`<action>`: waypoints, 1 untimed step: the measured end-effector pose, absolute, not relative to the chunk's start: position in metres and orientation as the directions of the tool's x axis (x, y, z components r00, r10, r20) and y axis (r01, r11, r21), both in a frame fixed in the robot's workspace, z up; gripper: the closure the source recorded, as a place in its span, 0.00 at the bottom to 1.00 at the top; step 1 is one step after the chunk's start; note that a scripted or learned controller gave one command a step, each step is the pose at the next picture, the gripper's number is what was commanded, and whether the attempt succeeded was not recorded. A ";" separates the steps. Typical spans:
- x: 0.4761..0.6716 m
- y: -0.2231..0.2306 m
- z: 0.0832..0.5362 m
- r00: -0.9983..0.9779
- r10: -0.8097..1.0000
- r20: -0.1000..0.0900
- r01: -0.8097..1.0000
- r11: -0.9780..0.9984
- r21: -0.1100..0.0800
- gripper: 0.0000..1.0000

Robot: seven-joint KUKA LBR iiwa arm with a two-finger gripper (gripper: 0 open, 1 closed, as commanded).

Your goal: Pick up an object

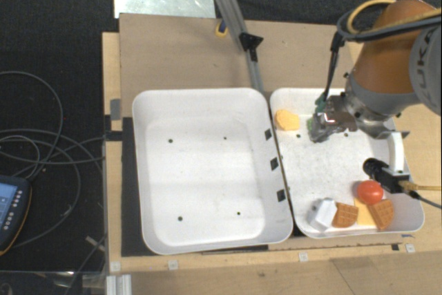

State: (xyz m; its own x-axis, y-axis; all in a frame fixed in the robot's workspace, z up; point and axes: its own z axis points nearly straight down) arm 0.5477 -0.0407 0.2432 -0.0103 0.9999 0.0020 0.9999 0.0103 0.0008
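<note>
My gripper (319,132) hangs over the upper middle of the right bin (304,169), just right of a yellow-orange rounded piece (287,120) near the bin's top left corner. Nothing shows between its fingertips. Along the bin's front right lie a red tomato-like ball (370,191), two orange waffle-textured pieces (345,215) (383,213) and a small white-grey object (321,213).
The left bin (207,169) is white with a few small dark dots on its floor. A grey pole (231,10) slants over the bench from the top to the gap between the bins. Cables and a tablet lie on the floor at left.
</note>
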 end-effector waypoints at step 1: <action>0.547 0.021 0.247 -0.013 1.000 0.003 1.000 0.013 0.002 1.00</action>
State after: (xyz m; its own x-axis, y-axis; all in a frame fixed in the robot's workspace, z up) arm 0.5471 0.0212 0.2466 -0.0125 0.9999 0.0027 0.9999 0.0125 0.0015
